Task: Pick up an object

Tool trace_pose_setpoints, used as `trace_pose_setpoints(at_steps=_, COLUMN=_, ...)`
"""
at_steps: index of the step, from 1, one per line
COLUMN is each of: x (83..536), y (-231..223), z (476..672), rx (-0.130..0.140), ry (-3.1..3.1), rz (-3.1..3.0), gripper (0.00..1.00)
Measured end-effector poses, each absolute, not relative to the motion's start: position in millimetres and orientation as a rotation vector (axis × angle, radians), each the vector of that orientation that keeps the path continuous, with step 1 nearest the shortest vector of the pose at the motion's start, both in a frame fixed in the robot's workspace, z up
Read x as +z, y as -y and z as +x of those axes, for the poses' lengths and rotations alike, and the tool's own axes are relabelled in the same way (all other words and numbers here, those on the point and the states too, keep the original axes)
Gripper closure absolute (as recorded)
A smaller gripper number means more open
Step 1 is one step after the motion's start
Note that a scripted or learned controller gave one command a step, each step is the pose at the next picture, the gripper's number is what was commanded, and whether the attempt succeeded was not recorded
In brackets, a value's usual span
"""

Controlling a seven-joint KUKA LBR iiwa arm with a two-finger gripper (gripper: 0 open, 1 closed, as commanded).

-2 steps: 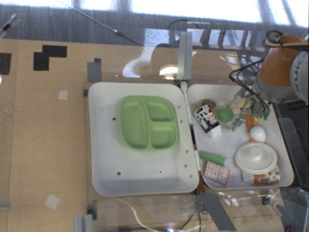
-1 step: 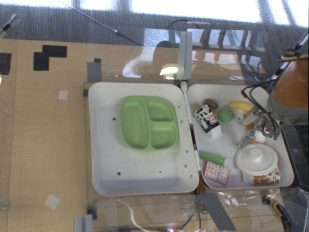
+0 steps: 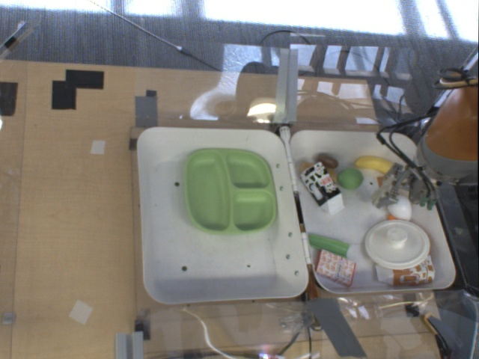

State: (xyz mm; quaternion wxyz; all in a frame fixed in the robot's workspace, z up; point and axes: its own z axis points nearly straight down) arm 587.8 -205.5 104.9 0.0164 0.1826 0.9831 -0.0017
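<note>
My gripper hangs low over the right bin's far right part, below the orange-banded wrist. A white egg lies just beneath and in front of it, whether touching I cannot tell. A yellow banana and a green ball lie just to its left. Further left stands a cow-patterned milk carton with a brown item behind it. Nothing is seen held.
A white lidded pot with an orange-printed cup beside it fills the right bin's front corner. A green-and-white tube and a red packet lie at front left. The left bin holds a green divided plate.
</note>
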Motion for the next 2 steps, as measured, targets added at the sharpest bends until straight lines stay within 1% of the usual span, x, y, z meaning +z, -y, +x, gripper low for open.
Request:
trace_pose_setpoints(at_steps=1, x=254.2, y=168.2, z=591.7, rx=-0.001, ry=-3.074, rz=0.494, gripper=1.00)
trace_pose_setpoints(at_steps=2, x=245.4, y=169.1, z=588.3, rx=0.000, ry=-3.090, rz=0.501, gripper=0.00)
